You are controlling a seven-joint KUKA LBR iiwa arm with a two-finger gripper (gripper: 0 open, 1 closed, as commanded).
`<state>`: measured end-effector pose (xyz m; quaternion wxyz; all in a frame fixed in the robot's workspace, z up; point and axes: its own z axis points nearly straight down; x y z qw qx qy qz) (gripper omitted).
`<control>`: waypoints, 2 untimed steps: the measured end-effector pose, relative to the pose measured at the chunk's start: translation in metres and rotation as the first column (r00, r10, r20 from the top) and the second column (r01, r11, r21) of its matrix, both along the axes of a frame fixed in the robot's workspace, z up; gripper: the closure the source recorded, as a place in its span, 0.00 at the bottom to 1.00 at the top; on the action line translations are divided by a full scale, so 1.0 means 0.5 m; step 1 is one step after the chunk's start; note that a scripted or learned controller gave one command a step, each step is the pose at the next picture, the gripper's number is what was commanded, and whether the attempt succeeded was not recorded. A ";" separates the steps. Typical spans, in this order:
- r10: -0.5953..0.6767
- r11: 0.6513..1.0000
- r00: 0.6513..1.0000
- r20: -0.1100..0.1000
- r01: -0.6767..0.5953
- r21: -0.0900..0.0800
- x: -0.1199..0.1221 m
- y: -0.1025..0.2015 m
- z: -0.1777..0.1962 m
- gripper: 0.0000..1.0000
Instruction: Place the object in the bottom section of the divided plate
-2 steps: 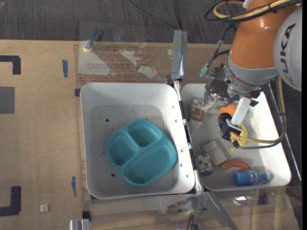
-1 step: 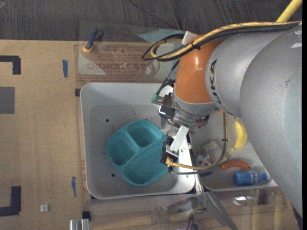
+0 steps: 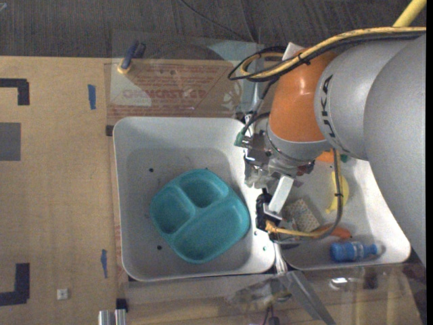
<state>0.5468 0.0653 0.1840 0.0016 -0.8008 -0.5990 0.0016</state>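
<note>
Pincer (image 3: 262,171) over right white bin (image 3: 389,235); can't tell its opening or hold. Teal divided plastic plate (image 3: 199,215) lies in left white bin (image 3: 135,181). Obj unclear, maybe small blue plastic bottle (image 3: 352,251) there. Best: clear rims, release low over plate's bottom section.

The divided plate (image 3: 199,215) lies open from above in the left bin (image 3: 135,151); the arm (image 3: 365,93) overhangs the cluttered right bin (image 3: 399,248).
</note>
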 end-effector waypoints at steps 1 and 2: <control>-0.142 0.990 0.990 0.004 0.142 -0.002 -0.072 0.043 0.128 1.00; -0.024 1.000 1.000 0.000 0.024 -0.001 -0.124 0.050 -0.001 1.00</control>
